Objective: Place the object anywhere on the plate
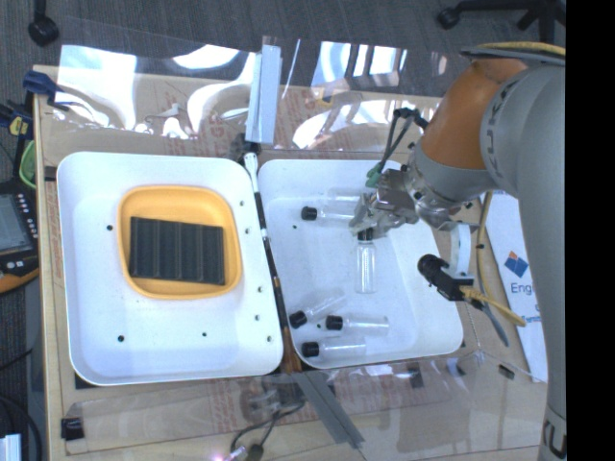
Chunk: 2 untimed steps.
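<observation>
A yellow plate [179, 205] with a black ridged insert [179, 251] lies in the left white bin [86, 334]. Several clear tubes with black caps lie in the right bin [437, 329]. One clear tube [366, 269] points straight away from the gripper [367, 227], its black-capped end right at the gripper's tip. Whether it is held or only lying on the bin floor is not visible. The gripper hangs over the upper middle of the right bin, well to the right of the plate.
Another tube [332, 209] lies just left of the gripper. Three more tubes [346, 327] are grouped near the right bin's front edge. A raised rim [261, 248] separates the two bins. A clear wall stands behind both.
</observation>
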Available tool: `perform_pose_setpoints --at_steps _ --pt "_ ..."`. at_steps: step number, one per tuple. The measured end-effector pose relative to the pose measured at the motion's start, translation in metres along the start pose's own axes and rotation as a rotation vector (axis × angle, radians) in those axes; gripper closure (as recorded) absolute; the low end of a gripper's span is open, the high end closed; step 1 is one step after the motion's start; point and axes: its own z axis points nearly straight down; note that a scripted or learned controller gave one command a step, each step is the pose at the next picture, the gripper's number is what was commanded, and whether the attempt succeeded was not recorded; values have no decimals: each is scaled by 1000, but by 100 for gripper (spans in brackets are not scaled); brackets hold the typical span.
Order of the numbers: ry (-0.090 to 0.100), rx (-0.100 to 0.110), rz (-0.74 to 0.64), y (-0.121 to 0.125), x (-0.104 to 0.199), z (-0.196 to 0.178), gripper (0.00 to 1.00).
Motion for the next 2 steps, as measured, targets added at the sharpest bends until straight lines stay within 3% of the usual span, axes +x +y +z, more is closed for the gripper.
perform_pose_setpoints --at_steps 1,2 --pt "-1 3 -139 -30 46 1 100" --pt "-2 1 -217 27 113 20 100"
